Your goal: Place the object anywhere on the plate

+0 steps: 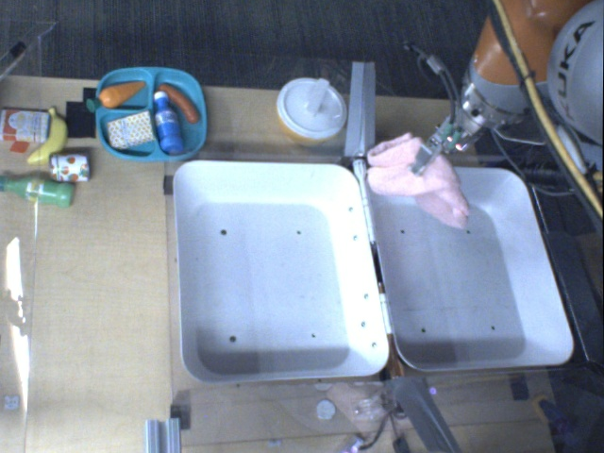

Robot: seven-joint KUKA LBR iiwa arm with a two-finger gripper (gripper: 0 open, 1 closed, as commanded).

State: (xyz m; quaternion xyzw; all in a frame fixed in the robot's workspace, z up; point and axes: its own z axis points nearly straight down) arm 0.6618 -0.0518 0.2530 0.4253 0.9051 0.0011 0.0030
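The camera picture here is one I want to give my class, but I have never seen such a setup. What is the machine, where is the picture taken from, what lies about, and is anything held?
The picture comes from one fixed camera above a bench, looking down at a slant. The grey machine with an orange band at the upper right is a robot arm; its gripper is its two-fingered hand. Below lie two shallow white bins, the left bin and the right bin. The gripper sits on a pink cloth draped over the right bin's far left corner; whether it grips the cloth is too small to tell. Behind the bins are a white lidded cup and a blue divided plate of toy food, with small toys further left.
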